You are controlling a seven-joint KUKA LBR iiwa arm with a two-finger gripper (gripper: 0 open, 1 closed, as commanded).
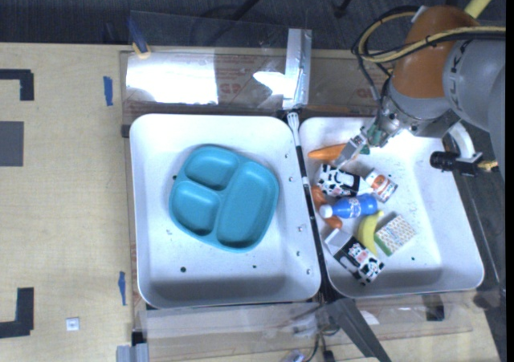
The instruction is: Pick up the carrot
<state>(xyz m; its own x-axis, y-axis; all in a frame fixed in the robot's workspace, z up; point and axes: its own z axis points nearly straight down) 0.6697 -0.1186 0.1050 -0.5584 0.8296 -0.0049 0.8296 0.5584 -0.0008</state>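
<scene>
The orange carrot [326, 152] lies at the back left of the right bin [450, 264], close to the divider between the bins. My gripper [354, 149] reaches down from the upper right, and its tip sits right at the carrot's right end, touching or nearly touching it. The carrot rests low in the bin. The grey wrist with its orange band [426, 47] hangs over the bin's back edge.
Crowded just in front of the carrot are a cow-patterned toy [338, 184], a red-and-white can [383, 187], a blue bottle [354, 208], a yellow banana [367, 232], a checkered packet [396, 233] and another cow-patterned box [359, 260]. A blue divided plate [225, 196] lies in the left bin [152, 272].
</scene>
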